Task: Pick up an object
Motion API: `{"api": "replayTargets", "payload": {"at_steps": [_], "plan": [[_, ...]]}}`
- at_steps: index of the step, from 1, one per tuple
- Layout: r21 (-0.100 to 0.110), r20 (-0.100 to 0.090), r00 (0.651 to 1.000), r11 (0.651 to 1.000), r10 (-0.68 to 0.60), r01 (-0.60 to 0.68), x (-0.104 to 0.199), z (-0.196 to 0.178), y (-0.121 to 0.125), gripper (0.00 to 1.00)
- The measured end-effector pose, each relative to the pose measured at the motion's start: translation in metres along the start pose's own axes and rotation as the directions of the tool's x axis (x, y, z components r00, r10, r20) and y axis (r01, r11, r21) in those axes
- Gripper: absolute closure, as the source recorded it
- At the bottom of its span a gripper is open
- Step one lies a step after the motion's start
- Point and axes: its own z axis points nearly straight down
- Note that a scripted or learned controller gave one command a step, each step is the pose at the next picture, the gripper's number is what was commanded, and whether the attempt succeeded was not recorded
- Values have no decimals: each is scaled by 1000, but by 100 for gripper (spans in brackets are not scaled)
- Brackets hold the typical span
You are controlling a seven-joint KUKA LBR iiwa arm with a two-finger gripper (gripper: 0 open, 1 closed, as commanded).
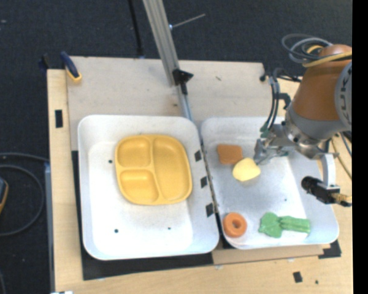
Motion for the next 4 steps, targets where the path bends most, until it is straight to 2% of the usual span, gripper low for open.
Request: {"api": "replayTargets", "payload": {"at_steps": [1,2,3,4], "plan": [[-3,1,1000,1000,-6,6,-2,-65,2,100],[1,0,1000,1000,-6,6,-4,-89,3,100],[5,-2,1000,1000,-10,10,49,-84,-2,100],[5,-3,1000,1000,-10,10,93,-80,-20,100]]}}
